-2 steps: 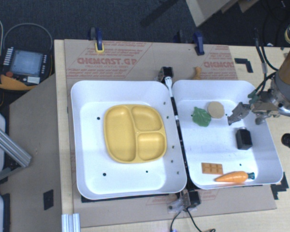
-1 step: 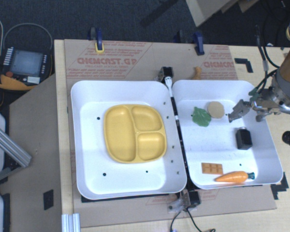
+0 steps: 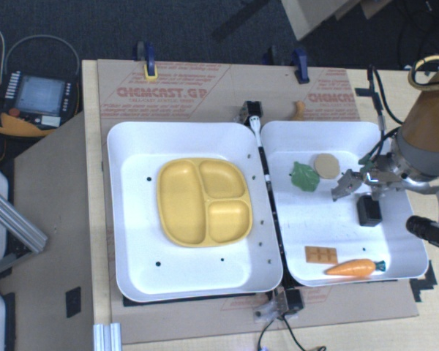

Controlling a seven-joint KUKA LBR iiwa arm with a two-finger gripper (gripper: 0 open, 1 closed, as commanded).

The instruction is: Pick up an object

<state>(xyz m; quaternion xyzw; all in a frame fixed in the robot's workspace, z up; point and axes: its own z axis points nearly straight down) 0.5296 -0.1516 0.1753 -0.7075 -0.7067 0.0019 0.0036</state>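
Note:
The right bin (image 3: 395, 265) holds a green leafy toy (image 3: 304, 175) and a round tan biscuit (image 3: 327, 166) near its far middle. A brown waffle-like cracker (image 3: 321, 254) and an orange carrot (image 3: 353, 268) lie at its near edge. My gripper (image 3: 353, 186) hangs over the right bin's middle right. It is just right of the biscuit and the green toy, with nothing seen in it.
The left bin (image 3: 132, 262) bears a yellow plate (image 3: 203, 200) with three compartments. A black ridge (image 3: 267, 189) where the rims meet separates the two bins. Clamps (image 3: 151, 63) hold the cardboard base at the far edge.

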